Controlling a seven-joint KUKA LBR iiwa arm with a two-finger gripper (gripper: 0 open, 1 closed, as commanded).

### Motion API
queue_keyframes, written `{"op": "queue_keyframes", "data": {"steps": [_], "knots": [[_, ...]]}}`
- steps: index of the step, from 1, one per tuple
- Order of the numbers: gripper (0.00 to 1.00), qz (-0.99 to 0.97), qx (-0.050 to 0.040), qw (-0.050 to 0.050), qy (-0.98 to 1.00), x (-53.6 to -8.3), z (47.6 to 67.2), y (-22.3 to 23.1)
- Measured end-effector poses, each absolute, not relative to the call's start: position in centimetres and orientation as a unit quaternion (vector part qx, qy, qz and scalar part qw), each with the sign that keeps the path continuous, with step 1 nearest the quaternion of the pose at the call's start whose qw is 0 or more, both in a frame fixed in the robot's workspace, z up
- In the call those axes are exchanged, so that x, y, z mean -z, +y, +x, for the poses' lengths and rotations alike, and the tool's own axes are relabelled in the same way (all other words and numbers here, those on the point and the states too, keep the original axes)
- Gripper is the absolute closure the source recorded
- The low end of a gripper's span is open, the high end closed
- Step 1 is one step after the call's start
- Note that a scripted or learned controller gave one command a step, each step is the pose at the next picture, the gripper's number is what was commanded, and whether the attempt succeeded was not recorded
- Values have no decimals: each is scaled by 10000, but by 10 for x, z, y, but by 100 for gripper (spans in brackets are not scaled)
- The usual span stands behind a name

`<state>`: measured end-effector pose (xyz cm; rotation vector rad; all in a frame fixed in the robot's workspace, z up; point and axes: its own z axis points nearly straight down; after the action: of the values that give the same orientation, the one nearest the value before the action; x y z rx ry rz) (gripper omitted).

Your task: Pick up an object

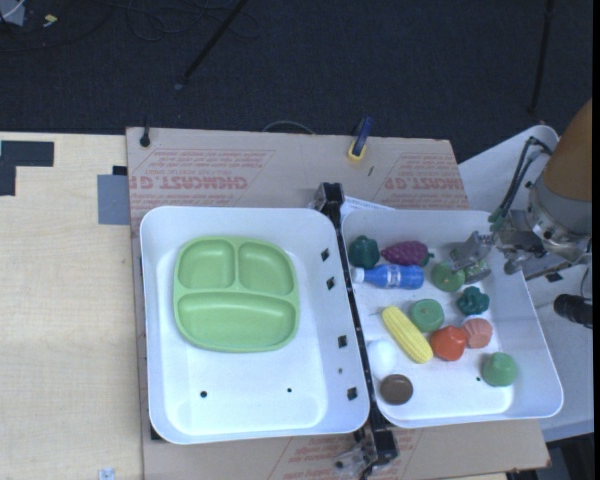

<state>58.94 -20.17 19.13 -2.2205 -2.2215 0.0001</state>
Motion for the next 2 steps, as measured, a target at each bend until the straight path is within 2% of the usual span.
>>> {"op": "queue_keyframes", "data": {"steps": [2], "knots": [[0,-7064,-13,22,-7078,-88,587,-190]]}}
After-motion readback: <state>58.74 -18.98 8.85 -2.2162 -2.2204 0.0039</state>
